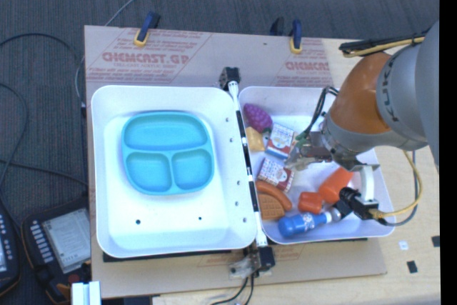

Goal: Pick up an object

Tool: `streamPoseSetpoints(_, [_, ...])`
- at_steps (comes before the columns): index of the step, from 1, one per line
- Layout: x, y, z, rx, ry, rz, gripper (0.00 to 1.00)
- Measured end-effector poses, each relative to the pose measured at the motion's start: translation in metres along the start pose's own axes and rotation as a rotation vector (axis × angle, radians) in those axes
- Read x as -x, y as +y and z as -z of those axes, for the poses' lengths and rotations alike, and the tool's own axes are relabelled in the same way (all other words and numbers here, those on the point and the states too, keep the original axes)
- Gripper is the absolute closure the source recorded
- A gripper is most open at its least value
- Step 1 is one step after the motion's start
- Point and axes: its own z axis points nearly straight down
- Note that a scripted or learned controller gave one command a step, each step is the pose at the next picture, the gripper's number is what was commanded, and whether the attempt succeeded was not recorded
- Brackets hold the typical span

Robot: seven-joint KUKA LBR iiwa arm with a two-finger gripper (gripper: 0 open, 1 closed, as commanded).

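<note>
My gripper (298,156) hangs over the middle of the right bin (377,175), reaching in from the right under the grey and orange arm. Just left of its tip lie two small red and white cartons, one (280,137) farther back and one (272,171) nearer. A purple bunch of grapes (257,116) sits at the back left. An orange bottle (328,191) and a blue bottle (302,223) lie toward the front. A brown, bun-like toy (270,201) rests at the front left. Nothing is visibly held.
The left bin (114,225) holds a blue divided plate (168,152). A yellow piece (245,140) lies against the wall between the bins. Clamps (295,36) pin the cardboard base at the back, and cables run across the floor on the left.
</note>
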Motion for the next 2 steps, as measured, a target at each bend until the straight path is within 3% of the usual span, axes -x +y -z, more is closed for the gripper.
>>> streamPoseSetpoints(1, [0.000, -0.001, -0.002, -0.005, 0.001, 0.000, 0.00])
streamPoseSetpoints(2, [-0.011, -0.059, -0.014, -0.013, -0.005, 0.000, 0.00])
